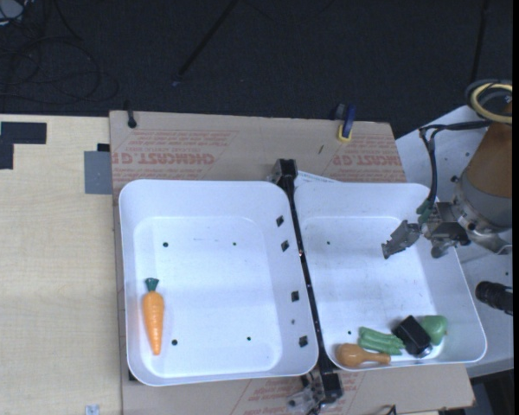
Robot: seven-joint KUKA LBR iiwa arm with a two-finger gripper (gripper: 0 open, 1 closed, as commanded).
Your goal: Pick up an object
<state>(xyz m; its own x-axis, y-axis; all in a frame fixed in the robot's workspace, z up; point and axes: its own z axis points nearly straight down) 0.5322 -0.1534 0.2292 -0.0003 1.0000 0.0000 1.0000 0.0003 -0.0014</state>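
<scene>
The claw (408, 237) is being held over the right bin (363, 232), near its far right wall, on the grey arm (489, 188) reaching in from the right. Whether it is spread or pressed together cannot be told from this slant; nothing is being seen pinched in it.

Candidates for picking are being kept in two places. A toy carrot (153, 316) is lying alone by the near left wall of the left bin (199, 206), well apart from the claw. In the near right corner of the right bin a cluster is being crowded together: an orange pear-shaped piece (361, 355), a green pod-like piece (381, 341), a black block (413, 335) and a green rounded piece (433, 325), touching or overlapping.

These are being judged light, stiff plastic toys with smooth, slippery skins. The carrot would best be taken across its thick upper body, fingers set across its width. In the cluster, the black block on top is being judged the easiest hold, by its flat sides.
</scene>
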